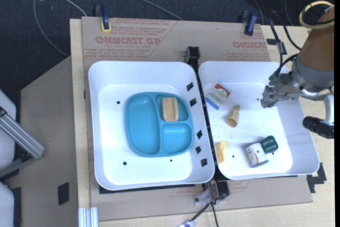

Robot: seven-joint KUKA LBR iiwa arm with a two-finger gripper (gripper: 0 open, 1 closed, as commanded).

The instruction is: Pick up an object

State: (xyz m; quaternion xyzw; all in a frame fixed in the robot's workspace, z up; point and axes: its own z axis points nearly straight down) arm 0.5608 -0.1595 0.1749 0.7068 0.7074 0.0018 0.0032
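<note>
Two white bins sit side by side on a cardboard-covered bench. The left bin (106, 130) holds a blue tray (143, 130) with a tan block (169, 109) in its upper right compartment. The right bin (297, 162) holds the loose candidates: a small carton (218, 96) near the upper left, a cone (232, 115) below it, a yellow piece (221, 151) against the left wall, and a box (255, 155) touching a green piece (269, 144) toward the lower right.

The gripper (270, 97) hangs over the upper right part of the right bin, with bare white floor beneath it and nothing between its fingers; we cannot tell whether they are spread or closed. No object is picked up yet.

We judge the step in hand to be choosing and approaching a target. The cone lies well apart from its neighbours and seems the cleanest choice: we would centre over it, turn the fingers across its narrow width, then descend. The box and green piece touch, so a grasp there risks catching both; the yellow piece leaves little finger room beside the wall.

Red print on the cardboard reads roughly "CHEMCAST GP", repeated at the right. The labels on the carton and box are too small to read.
</note>
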